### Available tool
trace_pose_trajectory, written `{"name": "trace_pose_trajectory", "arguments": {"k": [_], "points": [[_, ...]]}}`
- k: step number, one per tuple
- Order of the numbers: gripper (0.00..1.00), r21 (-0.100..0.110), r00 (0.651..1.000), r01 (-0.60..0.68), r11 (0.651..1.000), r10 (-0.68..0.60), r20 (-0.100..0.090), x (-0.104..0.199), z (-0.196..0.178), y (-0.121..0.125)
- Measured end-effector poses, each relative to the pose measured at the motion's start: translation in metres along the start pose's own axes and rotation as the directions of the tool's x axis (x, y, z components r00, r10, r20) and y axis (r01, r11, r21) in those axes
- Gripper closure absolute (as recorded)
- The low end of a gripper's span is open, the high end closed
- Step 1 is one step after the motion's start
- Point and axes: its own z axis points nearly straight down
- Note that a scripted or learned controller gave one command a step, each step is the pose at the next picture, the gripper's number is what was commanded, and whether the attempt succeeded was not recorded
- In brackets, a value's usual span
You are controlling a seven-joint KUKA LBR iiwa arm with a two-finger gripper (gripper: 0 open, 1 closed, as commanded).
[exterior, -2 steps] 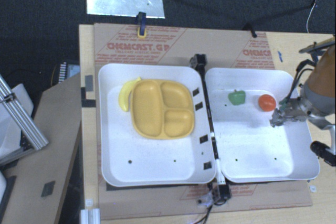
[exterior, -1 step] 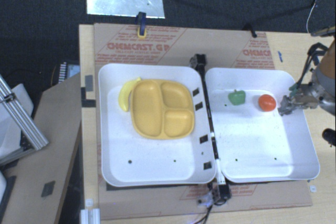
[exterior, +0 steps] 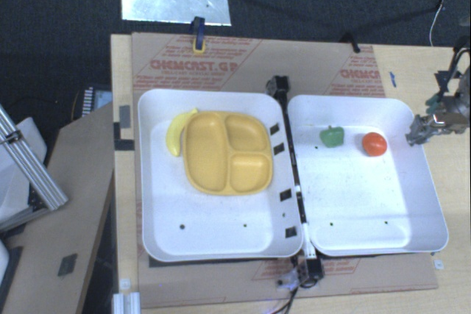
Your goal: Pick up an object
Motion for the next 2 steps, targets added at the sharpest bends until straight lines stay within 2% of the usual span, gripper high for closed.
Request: {"name": "trace_pose_trajectory", "arguments": {"k": [1,2], "points": [[1.0,0.004,1.0,0.0,1.0,0.0,-0.002,0.0,-0.012,0.001],[1.0,0.007,1.0,0.004,1.0,-0.004,-0.004,0.051,0.006,0.003]]}}
